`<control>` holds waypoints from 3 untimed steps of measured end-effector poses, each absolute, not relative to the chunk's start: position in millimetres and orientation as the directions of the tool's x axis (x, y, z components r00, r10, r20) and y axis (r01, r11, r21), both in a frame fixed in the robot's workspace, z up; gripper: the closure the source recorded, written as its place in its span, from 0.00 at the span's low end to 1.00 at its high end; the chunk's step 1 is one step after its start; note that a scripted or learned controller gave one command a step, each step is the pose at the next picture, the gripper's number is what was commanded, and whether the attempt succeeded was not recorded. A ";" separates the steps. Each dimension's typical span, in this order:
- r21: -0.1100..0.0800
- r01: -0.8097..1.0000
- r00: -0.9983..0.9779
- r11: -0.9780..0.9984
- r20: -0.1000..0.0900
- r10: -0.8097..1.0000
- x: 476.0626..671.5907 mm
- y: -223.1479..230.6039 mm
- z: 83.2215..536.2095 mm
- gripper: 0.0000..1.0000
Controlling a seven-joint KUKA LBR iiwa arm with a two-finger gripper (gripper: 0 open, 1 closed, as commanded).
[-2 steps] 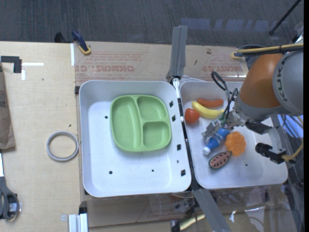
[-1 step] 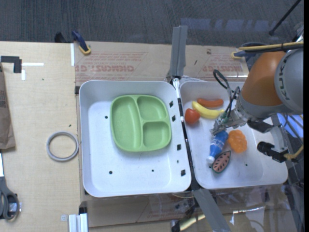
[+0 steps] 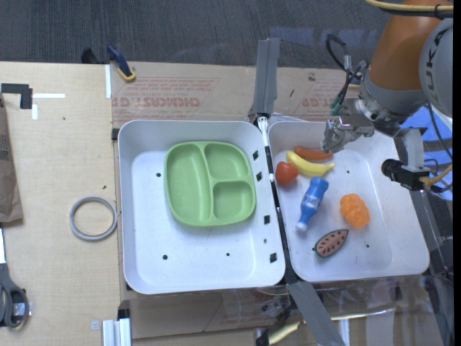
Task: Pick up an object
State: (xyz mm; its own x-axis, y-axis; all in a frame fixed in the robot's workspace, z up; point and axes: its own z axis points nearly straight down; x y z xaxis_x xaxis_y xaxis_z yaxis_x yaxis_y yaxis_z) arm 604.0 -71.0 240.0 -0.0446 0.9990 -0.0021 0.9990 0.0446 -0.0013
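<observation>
My gripper hangs over the far part of the right bin, just above and right of a red chilli and a yellow banana. Nothing shows between its fingers. A red tomato lies left of the banana. A blue bottle lies in the bin's middle, an orange fruit to its right, and a watermelon slice nearer the front.
The left bin holds a green divided plate. On the bench to the left lie a grey ring, scissors and a blue-yellow clamp. A metal divider stands between the bins at the back.
</observation>
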 end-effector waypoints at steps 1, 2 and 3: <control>-0.003 0.956 0.294 -0.294 -0.003 0.956 597.6 -124.5 272.2 1.00; -0.004 0.970 0.243 -0.243 -0.001 0.970 585.0 -116.7 118.9 1.00; -0.004 0.970 0.242 -0.242 -0.001 0.970 585.3 -116.8 119.3 0.00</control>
State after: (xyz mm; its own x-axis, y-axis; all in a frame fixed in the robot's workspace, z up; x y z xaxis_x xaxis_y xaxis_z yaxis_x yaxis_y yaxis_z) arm 585.3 -116.8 119.3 0.2425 0.9702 -0.0015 0.9701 -0.2425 -0.0035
